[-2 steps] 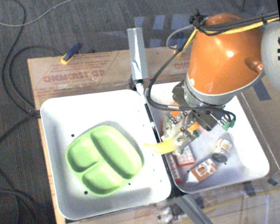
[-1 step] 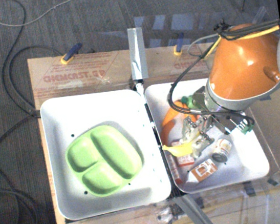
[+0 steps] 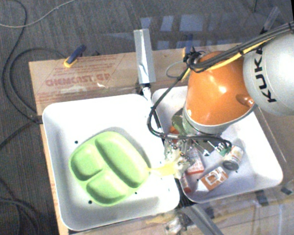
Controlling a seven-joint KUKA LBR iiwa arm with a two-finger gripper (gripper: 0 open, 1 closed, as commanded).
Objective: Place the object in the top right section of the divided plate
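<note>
The grey arm with its orange band reaches in from the right and covers much of the right bin. Beside it, the left bin holds a green divided plate, lying flat and turned at an angle, with one long section and two smaller ones. The gripper hangs low over the wall where the two bins meet, its metal parts crowded by cables; whether it is open or closed cannot be told. A pale yellow object shows just under it, at the plate's right edge, touching or nearly so, not inside any section. Small items lie in the right bin nearby: a brown packet and a little bottle.
</note>
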